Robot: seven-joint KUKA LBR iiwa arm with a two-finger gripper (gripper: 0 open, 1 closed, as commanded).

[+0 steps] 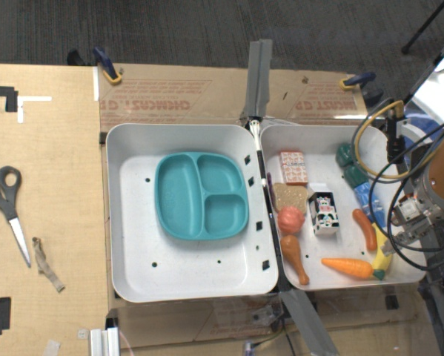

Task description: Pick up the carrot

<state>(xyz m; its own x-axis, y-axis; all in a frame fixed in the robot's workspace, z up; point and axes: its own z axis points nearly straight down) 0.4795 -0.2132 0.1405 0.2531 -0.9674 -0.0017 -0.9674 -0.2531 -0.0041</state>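
The carrot (347, 268), orange with a small green stub at its right end, lies flat near the front wall of the right bin (318, 133). The arm comes in over that bin's right edge, wrapped in black and yellow cables. Its gripper (410, 219) hangs to the right of the carrot and a little farther back, above the bin's right rim, apart from the carrot. Nothing is seen held in it.
Around the carrot lie a drumstick (294, 258), a red fruit (290, 219), a milk carton (325, 213), a sausage (365, 231), a banana (385, 255), a bread slice (289, 196) and a cracker box (293, 167). The left bin holds a teal divided plate (201, 196). Scissors (9, 208) lie far left.
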